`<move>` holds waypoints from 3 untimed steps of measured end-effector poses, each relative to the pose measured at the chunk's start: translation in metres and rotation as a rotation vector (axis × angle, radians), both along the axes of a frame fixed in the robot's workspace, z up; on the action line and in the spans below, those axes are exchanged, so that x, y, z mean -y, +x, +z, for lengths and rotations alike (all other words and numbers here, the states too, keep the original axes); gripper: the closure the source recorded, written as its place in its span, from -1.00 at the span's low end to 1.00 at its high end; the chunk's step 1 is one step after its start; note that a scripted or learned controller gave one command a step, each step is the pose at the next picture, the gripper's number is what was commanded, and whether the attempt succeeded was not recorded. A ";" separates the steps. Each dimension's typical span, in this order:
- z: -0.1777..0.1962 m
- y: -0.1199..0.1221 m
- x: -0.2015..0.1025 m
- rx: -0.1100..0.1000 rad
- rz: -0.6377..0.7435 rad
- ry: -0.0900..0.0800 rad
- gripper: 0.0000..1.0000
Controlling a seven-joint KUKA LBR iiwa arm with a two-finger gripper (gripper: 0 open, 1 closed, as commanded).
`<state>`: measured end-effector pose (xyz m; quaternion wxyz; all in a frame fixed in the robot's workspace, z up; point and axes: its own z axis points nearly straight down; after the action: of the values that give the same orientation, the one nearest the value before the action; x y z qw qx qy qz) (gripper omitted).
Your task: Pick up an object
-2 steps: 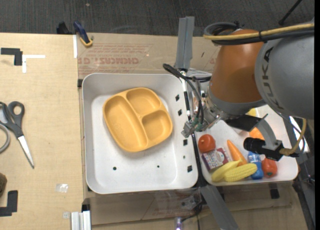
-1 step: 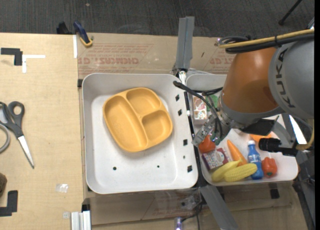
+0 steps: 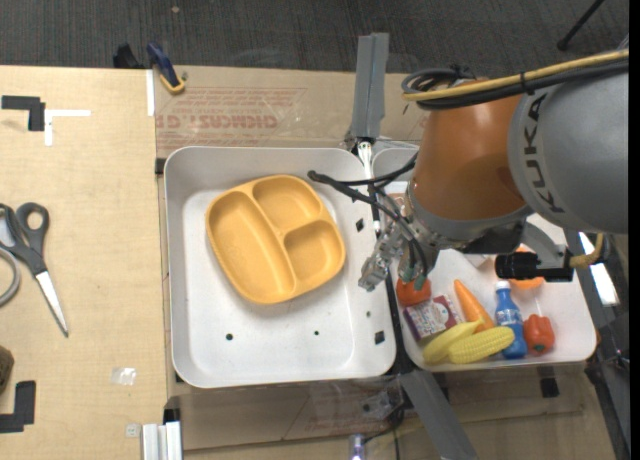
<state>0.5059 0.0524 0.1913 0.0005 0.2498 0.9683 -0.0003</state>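
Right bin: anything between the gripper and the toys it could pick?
Nothing visible. The gripper sits by the right bin's left edge, next to the red tomato toy. The corn, carrot and blue bottle lie uncovered. The arm hides the bin's upper part.

A yellow divided plate lies in the left bin; the pincer hangs over the toy food in the right bin.
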 end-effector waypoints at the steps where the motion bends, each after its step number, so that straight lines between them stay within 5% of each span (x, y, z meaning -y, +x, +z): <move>1: 0.024 0.012 0.067 0.001 0.062 0.000 1.00; 2: 0.030 -0.010 0.164 0.002 0.250 0.000 1.00; 3: 0.030 -0.010 0.164 0.002 0.251 0.000 -1.00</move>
<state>0.4957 -0.1111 0.2210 0.0014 0.1268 0.9919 -0.0001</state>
